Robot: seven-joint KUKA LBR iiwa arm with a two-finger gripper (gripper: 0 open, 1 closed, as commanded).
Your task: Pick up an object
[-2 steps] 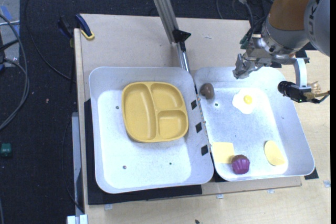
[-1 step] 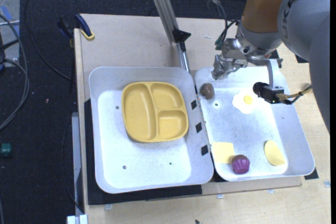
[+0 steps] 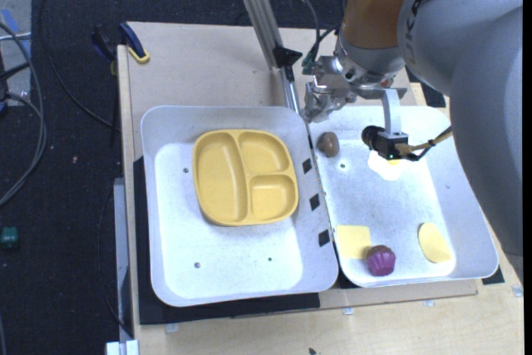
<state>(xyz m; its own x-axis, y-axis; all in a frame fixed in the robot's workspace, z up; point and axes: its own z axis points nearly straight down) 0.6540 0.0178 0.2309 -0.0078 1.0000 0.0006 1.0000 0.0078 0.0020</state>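
Camera view, the single slanted look down on both bins: pincer (image 3: 322, 106) hangs over the far left corner of the right bin (image 3: 420, 187), close to the wall it shares with the left bin (image 3: 166, 179). Whether its fingers are apart or together I cannot tell; the wrist metalwork crowds them. Nearest thing is a small brown object (image 3: 328, 144), lying just below the pincer in the picture, toward the bin's near side and slightly right. It looks roundish, so no long axis matters. Likely the coming move is a short shift nearward, then a straight descent.
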